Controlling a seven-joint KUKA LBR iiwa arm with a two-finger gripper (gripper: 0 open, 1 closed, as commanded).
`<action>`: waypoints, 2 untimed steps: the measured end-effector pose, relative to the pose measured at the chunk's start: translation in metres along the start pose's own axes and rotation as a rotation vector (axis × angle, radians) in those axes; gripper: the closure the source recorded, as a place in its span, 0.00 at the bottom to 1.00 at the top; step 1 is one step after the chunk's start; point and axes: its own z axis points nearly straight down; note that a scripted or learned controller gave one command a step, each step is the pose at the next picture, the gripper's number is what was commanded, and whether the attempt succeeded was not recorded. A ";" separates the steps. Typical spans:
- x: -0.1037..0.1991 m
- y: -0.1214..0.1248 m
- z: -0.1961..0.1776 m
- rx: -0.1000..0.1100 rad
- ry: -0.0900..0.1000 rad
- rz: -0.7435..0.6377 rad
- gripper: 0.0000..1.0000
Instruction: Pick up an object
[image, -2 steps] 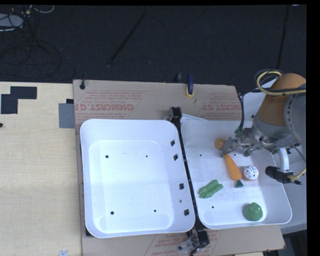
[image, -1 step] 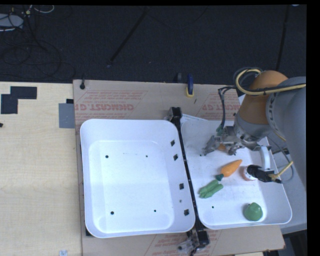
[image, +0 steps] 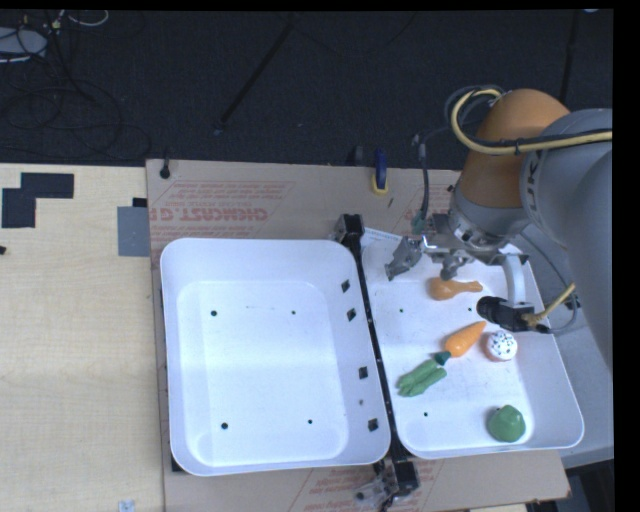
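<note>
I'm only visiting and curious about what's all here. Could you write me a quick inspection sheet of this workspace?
Surface: left bin and right bin, side by side on cardboard over a wooden bench.
Job's things: in the right bin, an orange drumstick toy, carrot, white dotted ball, green pod and green round toy.
Clutter: blue clip at the cardboard's back edge.
Grippers: gripper open, holding nothing, over the right bin's far end.
Cables: yellow cable looped above the wrist; dark cables behind the bench.
Surroundings: dark floor; black patches on the bench.
</note>
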 end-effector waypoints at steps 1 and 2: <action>0.000 0.000 -0.008 0.002 0.000 -0.001 1.00; -0.031 -0.080 -0.071 0.004 0.001 0.004 1.00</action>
